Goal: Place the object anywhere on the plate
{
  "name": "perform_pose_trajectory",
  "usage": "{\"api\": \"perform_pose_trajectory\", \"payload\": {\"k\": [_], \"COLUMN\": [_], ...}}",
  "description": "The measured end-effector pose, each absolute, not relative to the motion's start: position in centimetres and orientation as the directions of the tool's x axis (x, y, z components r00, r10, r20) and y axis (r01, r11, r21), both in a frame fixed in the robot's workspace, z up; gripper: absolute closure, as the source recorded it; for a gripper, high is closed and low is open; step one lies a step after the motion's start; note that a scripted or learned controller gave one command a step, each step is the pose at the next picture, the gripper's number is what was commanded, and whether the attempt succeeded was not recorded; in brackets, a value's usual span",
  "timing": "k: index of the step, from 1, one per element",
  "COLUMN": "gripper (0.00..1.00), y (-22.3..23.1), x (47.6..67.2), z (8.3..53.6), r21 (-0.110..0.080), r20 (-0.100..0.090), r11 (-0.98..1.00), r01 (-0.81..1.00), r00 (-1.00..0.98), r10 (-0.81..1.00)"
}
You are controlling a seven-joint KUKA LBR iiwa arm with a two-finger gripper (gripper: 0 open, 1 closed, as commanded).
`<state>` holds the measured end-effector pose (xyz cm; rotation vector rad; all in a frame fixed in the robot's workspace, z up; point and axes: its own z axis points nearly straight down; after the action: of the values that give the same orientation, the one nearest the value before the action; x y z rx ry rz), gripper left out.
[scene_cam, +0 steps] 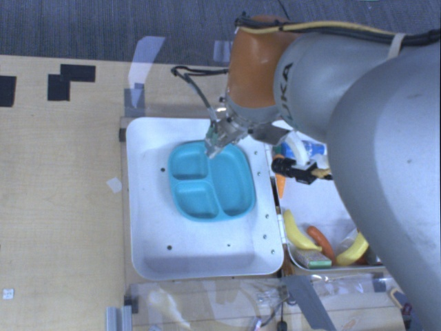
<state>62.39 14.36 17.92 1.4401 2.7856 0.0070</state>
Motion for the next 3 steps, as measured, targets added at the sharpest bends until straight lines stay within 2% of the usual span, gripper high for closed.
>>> {"api": "perform_pose_trajectory", "payload": {"k": [1,2,3], "gripper": [1.00,1.00,1.00], "y": [18.8,19.6,16.7], "x": [54.6,50.5,58.1], "z": [13.0,21.0,18.5], "r21": [0.002,0.007,0.005], "r20": [0.000,-0.002,-0.003], "r11": [0.579,0.681,0.723], "r01": [0.815,0.733,0.691], "r00": [-0.579,-0.681,-0.723], "r10": [0.815,0.733,0.691]}}
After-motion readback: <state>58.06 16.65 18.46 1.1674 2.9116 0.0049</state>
